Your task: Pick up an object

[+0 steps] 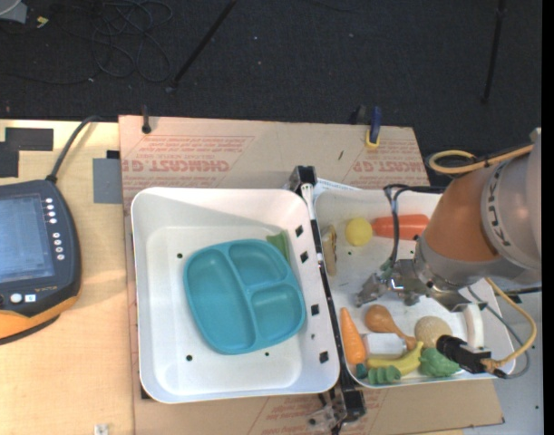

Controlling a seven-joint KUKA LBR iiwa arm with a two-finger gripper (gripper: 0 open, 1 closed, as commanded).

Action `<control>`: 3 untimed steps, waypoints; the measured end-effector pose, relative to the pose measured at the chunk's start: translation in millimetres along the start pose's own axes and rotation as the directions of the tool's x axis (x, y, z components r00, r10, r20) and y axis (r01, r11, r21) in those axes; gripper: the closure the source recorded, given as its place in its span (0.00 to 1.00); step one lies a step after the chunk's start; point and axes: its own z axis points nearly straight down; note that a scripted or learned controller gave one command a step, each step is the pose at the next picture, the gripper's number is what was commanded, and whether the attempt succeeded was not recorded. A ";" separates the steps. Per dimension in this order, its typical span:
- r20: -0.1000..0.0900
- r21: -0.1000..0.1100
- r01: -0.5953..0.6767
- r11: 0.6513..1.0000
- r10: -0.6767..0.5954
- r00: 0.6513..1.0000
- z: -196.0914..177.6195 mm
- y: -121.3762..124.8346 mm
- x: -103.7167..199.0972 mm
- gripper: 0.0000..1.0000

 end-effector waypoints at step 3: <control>-0.002 -0.007 0.007 1.000 -0.007 1.000 -105.2 7.0 86.6 1.00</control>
